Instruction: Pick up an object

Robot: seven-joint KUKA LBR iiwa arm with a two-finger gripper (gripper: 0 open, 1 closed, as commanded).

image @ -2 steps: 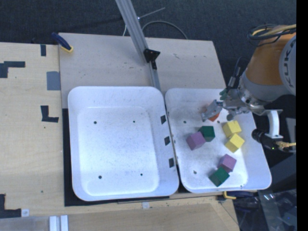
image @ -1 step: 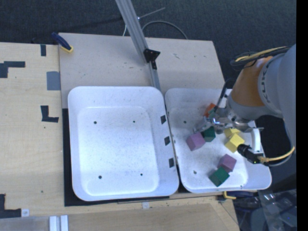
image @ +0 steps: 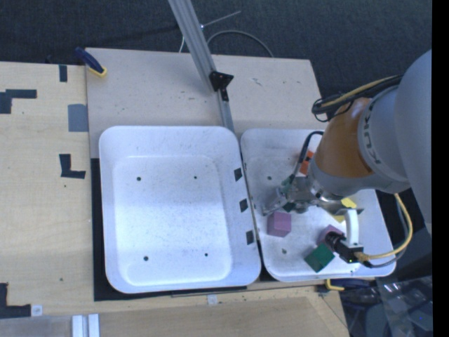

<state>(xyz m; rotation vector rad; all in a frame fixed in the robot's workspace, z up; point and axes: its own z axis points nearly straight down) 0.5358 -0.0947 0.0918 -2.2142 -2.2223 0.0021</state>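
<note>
A pink-purple cube (image: 280, 223) lies on the floor of the right bin (image: 270, 149), near its left side. A dark green block (image: 319, 258) sits near that bin's front edge, beside a small magenta piece (image: 332, 233). A yellow object (image: 348, 203) peeks out from under the arm. My gripper (image: 286, 201) is low inside the right bin, just above and beside the pink cube. The wrist hides most of the fingers.
The left bin (image: 172, 209) stands next to the right one, sharing a raised divider with black clips (image: 243, 204). A slanted metal pole (image: 196, 34) crosses the back of the bench. The arm's body and cables cover the right bin's right side.
</note>
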